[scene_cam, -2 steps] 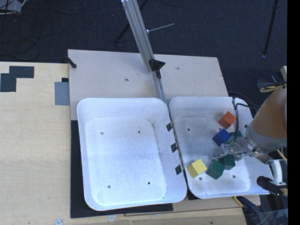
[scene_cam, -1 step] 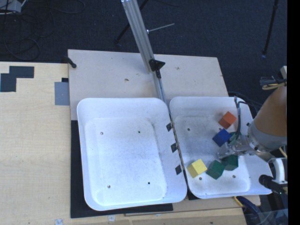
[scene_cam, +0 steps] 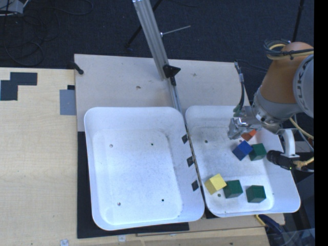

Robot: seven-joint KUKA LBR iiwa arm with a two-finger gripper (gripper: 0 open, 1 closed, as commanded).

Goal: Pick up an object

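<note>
We're looking down on two white bins sitting side by side. The left bin (scene_cam: 102, 127) is showing just its speckled floor. The right bin (scene_cam: 205, 117) is holding six blocks: a yellow block (scene_cam: 216, 183) near the divider, a dark green block (scene_cam: 233, 188) touching it, another green block (scene_cam: 255, 193) just beside that, and further up a blue block (scene_cam: 242, 150) touching a third green block (scene_cam: 258, 151). An orange block (scene_cam: 249, 134) is sitting right under the gripper (scene_cam: 237, 128), partly hidden. The gripper is hanging low over the right bin's upper area; we can't tell whether it's released or clenched, or whether it's grasping the orange block.
</note>
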